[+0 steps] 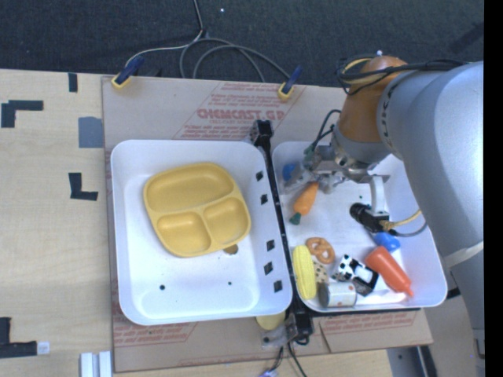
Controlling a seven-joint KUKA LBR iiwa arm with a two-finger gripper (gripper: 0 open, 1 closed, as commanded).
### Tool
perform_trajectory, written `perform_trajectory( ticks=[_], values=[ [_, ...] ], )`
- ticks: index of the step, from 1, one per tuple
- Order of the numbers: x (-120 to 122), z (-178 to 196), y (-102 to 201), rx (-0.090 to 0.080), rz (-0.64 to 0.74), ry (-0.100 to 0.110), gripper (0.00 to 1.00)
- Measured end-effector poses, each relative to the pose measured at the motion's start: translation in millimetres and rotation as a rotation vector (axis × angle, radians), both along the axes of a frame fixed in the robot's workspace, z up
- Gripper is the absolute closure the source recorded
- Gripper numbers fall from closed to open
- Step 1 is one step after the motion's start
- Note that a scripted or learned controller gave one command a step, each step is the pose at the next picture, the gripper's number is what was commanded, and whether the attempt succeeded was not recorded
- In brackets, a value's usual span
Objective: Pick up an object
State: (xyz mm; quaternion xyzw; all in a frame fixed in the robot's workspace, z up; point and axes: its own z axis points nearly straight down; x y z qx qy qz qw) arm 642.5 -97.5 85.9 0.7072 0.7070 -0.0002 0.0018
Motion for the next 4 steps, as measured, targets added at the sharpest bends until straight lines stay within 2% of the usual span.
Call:
perform_trajectory(
  ticks=[1, 2, 3, 4],
  values=[
    [20, -1, -10, 0.018, 0.009, 0.049, 0.00],
    [17, 5, -11, 0.014, 0.009, 0.057, 1.00],
    [-21, 104, 14, 0.004, 0.003, -0.003, 1.00],
    [-47, 104, 65, 0.004, 0.006, 0.004, 1.00]
  ],
)
